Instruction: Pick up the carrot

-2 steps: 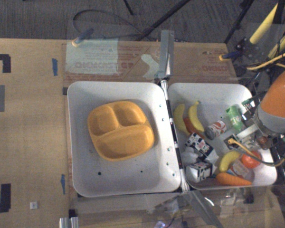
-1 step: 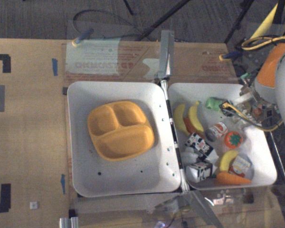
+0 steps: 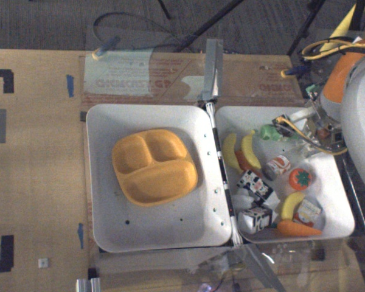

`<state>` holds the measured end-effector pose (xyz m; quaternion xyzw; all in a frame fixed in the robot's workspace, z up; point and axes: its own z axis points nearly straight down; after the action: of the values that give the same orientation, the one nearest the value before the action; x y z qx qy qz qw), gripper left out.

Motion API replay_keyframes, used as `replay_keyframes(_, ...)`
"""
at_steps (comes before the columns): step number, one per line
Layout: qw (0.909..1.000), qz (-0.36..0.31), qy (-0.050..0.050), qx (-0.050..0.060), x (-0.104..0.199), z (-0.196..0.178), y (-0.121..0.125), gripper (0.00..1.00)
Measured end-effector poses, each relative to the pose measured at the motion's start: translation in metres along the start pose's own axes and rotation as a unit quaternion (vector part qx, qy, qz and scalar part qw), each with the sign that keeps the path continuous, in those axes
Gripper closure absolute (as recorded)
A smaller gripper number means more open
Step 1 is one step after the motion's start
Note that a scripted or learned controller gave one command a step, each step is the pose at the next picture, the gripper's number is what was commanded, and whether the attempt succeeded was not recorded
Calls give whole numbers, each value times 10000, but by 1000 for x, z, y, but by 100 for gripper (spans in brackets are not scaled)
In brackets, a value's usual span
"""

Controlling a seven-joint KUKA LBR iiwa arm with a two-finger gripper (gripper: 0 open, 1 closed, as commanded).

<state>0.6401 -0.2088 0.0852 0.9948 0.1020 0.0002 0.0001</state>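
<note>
We see the arm (image 3: 356, 96) entering from the right edge, its orange band above the wrist and loose cables bunched around the wrist. The gripper (image 3: 323, 134) sits over the upper right corner of the right bin (image 3: 344, 190), at the bin's far rim. Cables and hardware cover its working end, so we cannot tell whether it is open or closed, and we see nothing held in it.

The carrot (image 3: 298, 229) lies flat along the near wall of the right bin, close to the near right corner, pointing toward that corner. It is well apart from the gripper, at the opposite side of the same bin. A banana (image 3: 291, 204) lies just beside the carrot, and a small white packet (image 3: 309, 212) touches or nearly touches it. A tomato (image 3: 300, 178) lies between the carrot and the gripper.

The left bin (image 3: 103, 224) holds a yellow divided plate (image 3: 154, 166).
</note>
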Motion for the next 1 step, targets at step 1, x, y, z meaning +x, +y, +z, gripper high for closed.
replay_keyframes(1, 10000, -16, -1, 2, 18, 0, 5, 100)
